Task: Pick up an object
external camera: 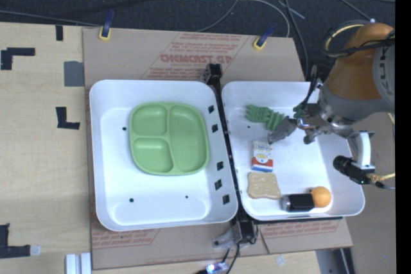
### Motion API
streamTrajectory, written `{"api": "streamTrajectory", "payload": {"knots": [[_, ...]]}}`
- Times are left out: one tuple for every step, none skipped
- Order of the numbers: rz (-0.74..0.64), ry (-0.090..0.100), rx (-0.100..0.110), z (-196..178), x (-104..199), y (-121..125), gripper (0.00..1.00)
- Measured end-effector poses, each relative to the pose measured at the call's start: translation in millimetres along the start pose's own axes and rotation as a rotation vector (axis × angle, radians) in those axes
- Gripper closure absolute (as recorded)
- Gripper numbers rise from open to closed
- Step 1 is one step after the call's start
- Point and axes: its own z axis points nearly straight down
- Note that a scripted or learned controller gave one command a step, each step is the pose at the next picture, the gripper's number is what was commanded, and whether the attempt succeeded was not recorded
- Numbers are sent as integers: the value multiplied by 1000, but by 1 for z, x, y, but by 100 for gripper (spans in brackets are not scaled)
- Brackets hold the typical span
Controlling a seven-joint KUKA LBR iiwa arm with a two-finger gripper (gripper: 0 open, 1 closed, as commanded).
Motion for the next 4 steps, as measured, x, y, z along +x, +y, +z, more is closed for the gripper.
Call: {"api": "streamTrajectory", "payload": {"knots": [[0, 1, 1, 53, 11, 1, 0], [-1, 1, -3, 40, 11, 2, 100], [0, -2, -11, -16, 1, 4, 100], [-1, -1, -11, -62, 6, 11, 100]]}}
